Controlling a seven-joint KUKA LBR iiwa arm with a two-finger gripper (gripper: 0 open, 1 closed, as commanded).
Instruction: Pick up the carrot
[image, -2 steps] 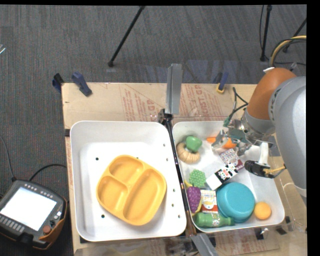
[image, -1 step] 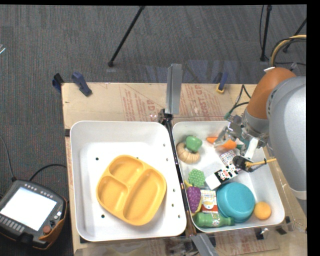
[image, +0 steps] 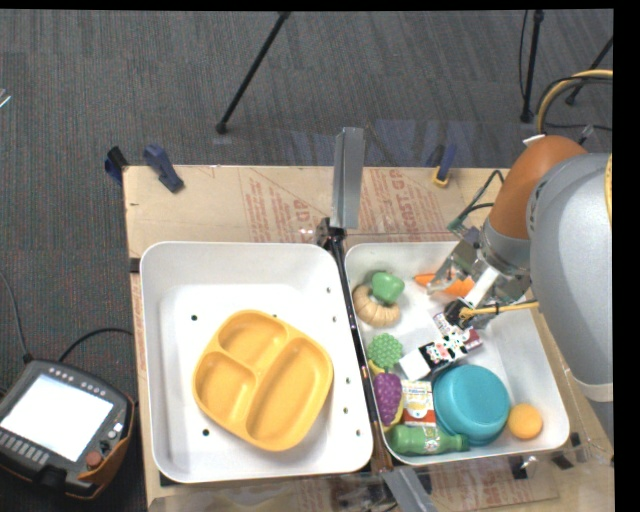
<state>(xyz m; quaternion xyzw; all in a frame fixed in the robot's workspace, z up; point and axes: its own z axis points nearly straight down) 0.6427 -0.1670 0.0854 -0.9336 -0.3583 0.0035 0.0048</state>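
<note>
- Nearest the camera, along the right bin's (image: 552, 395) front wall, lie a green bottle (image: 428, 439), a teal bowl (image: 471, 401) and an orange ball (image: 524, 421).
- Left bin (image: 170, 300) holds a yellow divided plate (image: 263, 378).
- Carrot (image: 452, 287) lies at the right bin's far end, an orange sliver partly hidden by the gripper (image: 463, 285).
- Gripper sits low right over the carrot; whether it is spread or clenched, I cannot tell.
- Judged progress: reach made, grasp unconfirmed, lift not yet done.
- Both bins rest on the counter (image: 250, 200).
</note>
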